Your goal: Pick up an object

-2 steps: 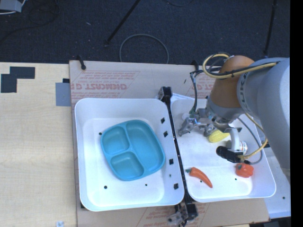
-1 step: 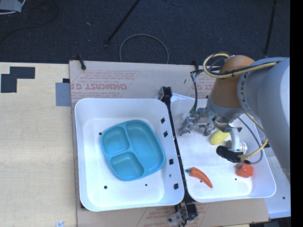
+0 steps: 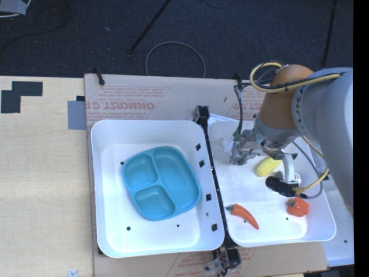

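Right bin (image 3: 323, 231): an orange chili pepper (image 3: 243, 214) and a red tomato (image 3: 297, 207) are lying nearest; a yellow object (image 3: 267, 167) is sitting beside the gripper (image 3: 241, 154), whose finger state cannot be told. Left bin (image 3: 109, 235): a blue divided plate (image 3: 160, 182) is resting.

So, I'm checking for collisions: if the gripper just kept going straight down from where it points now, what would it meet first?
Probably the bare white floor of the right bin. The gripper hangs near that bin's upper left, with the yellow object off to its side. Depth is hard to judge from this slanted view.
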`<action>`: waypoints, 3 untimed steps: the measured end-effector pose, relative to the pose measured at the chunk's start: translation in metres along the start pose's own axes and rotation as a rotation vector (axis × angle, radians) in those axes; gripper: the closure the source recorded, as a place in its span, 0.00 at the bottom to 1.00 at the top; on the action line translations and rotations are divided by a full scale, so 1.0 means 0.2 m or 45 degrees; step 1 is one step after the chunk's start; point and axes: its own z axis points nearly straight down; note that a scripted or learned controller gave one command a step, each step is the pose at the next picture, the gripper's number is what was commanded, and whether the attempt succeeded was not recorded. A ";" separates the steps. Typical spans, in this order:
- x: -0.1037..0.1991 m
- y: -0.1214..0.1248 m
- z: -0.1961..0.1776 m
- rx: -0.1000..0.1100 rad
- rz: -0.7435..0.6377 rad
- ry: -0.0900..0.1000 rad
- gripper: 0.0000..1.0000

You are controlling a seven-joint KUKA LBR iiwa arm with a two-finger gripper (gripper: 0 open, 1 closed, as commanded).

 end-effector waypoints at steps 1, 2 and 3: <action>0.04 0.02 -0.24 -0.011 -0.013 -0.001 1.00; 0.02 0.01 -0.46 -0.010 -0.009 -0.002 1.00; 0.05 0.03 -0.71 -0.012 -0.014 -0.002 1.00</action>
